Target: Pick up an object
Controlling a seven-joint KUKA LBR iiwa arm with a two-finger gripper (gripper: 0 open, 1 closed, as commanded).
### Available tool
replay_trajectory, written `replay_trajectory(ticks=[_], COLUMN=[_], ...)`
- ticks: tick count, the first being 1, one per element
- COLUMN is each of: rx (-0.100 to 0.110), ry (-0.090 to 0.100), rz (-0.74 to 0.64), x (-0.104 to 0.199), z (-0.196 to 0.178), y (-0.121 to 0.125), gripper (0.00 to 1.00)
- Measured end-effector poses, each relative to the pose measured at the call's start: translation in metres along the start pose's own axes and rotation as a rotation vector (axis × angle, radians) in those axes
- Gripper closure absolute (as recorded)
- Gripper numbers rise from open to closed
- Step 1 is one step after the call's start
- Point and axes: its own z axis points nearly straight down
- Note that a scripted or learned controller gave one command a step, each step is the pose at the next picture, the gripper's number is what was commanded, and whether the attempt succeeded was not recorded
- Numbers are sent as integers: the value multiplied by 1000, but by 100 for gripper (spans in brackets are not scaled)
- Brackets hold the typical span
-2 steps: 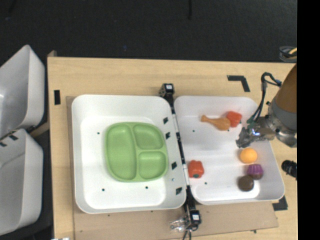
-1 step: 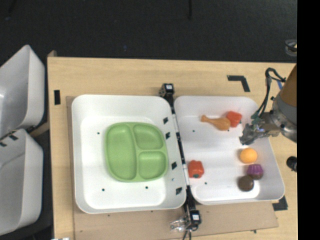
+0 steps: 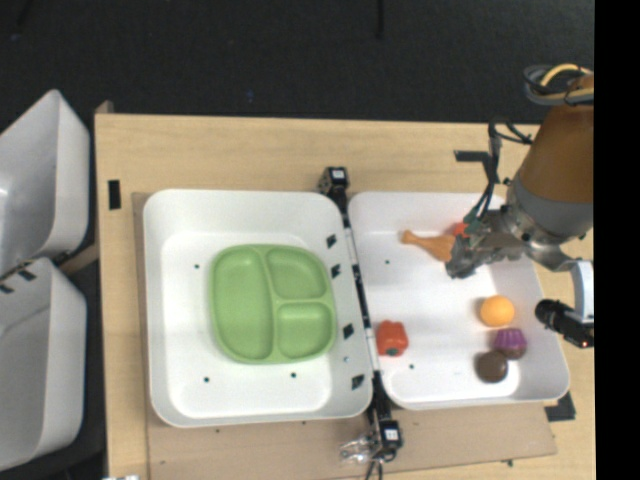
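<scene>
In the right bin lie an orange carrot-shaped piece near the back, an orange ball, a purple piece, a brown round piece and a red pepper at the bin's left wall. My gripper hangs low over the back of this bin, right at the carrot's right end. The dark wrist hides the fingertips, so whether anything is held is unclear.
The left bin holds a green divided plate. A row of black clips runs along the seam between the bins. The grey arm with its orange band enters from the right.
</scene>
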Motion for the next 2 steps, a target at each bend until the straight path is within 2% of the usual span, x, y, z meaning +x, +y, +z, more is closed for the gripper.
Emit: replay_trajectory(ticks=[2], rx=[3], ry=[0], rz=[3], x=[90], z=[5], y=[8], gripper=[100])
